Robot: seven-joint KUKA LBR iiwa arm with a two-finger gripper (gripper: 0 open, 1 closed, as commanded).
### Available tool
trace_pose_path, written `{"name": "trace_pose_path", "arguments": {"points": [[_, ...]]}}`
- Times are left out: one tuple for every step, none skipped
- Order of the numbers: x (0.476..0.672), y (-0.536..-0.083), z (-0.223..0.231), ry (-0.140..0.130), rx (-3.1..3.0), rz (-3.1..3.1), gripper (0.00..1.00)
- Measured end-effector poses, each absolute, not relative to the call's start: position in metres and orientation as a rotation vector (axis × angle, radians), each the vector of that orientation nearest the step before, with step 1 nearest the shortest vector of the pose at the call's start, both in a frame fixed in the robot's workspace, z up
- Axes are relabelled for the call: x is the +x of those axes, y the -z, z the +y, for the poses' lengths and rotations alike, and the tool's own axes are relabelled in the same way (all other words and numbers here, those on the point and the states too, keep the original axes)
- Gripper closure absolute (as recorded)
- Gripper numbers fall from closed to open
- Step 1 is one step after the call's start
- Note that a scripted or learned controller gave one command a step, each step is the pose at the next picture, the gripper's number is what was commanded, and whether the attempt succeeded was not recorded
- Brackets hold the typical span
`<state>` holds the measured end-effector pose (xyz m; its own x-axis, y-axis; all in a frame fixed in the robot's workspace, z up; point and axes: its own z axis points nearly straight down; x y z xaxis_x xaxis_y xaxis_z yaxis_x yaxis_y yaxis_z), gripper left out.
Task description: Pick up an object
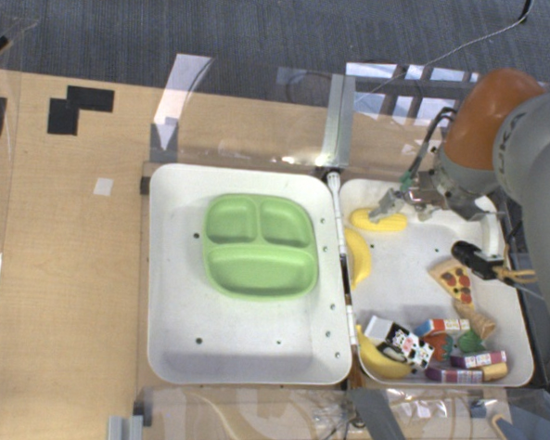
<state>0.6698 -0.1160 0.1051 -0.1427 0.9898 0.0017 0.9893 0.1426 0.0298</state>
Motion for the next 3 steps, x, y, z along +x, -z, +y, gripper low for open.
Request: {"name": "trace_pose_path", "arguments": {"points": [[0.6636, -0.1058, -0.1156, -0.044, 2.092, 2.308, 0.0], [0.6635, -0.1058, -0.1157, -0.043, 2.092, 2.308, 0.0], [0.6579, -0.1046, -0.115, -0.035, 2.06, 2.335, 0.0]]}}
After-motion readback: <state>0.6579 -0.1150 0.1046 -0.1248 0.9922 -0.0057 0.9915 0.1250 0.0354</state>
